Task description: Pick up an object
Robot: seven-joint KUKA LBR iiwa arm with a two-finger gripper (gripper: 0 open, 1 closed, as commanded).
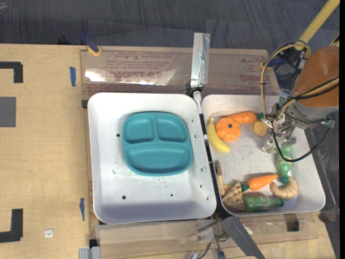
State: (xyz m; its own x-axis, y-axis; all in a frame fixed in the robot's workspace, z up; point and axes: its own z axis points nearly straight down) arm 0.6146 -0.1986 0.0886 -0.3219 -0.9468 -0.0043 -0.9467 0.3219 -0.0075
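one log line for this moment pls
arm: over right bin | gripper: low near far-right side, nothing seen held | nearest: corn | left bin: teal plate

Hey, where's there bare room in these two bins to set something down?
Left bin: bare floor all around the teal divided plate. Right bin: one patch between banana and lower carrot; elsewhere toys crowd, and the hand hangs there.

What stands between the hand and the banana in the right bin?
The hand hangs over the right side of the right bin; the banana lies at its left side. Between them lie the small orange pumpkin, touching the banana, and the carrot behind it. A straight sideways approach would meet these; from above, nothing covers the banana.
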